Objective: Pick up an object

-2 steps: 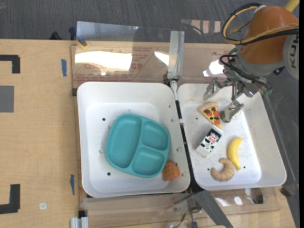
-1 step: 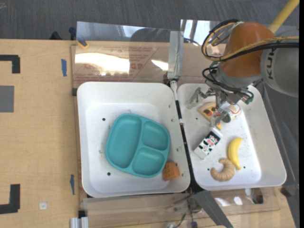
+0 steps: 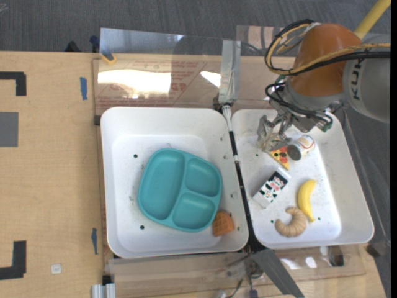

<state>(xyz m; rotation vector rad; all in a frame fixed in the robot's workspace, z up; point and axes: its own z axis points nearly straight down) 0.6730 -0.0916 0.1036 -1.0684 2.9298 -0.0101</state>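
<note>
My gripper (image 3: 273, 136) hangs low over the back left part of the right bin (image 3: 353, 185), under the orange wrist band. Just in front of it lies a small orange, yellow and red toy (image 3: 283, 156), very close to the gripper's tip. A small white can-like item (image 3: 304, 147) lies to the toy's right. Nearer the front are a black-and-white carton (image 3: 272, 188), a yellow banana (image 3: 306, 198) and a tan croissant (image 3: 291, 222). I see nothing held in the gripper.
The left bin (image 3: 118, 166) holds a teal divided plate (image 3: 180, 190) with a brown pastry-like piece (image 3: 223, 223) at its front right corner. A raised wall (image 3: 234, 160) divides the two bins. A clear panel (image 3: 161, 67) stands behind them.
</note>
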